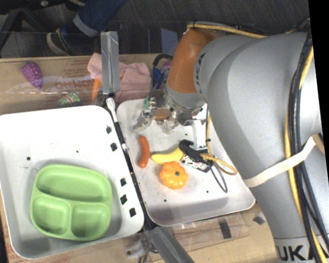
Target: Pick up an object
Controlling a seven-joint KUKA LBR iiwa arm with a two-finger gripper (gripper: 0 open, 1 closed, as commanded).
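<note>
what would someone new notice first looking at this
The bulky grey arm with its orange band looms over the right white bin, covering much of it. In that bin lie a small orange pumpkin, a yellow banana and a red-orange sausage close together. The left white bin holds a light green divided plastic tray.

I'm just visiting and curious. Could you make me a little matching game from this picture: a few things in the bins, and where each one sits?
Things:
1. green divided plate
2. orange pumpkin
3. red sausage
4. yellow banana

Places:
A. right bin, lying along its left wall
B. left bin
C. right bin, just above the pumpkin
D. right bin, nearest its front edge of the three foods

Pairs: 1-B, 2-D, 3-A, 4-C
</note>
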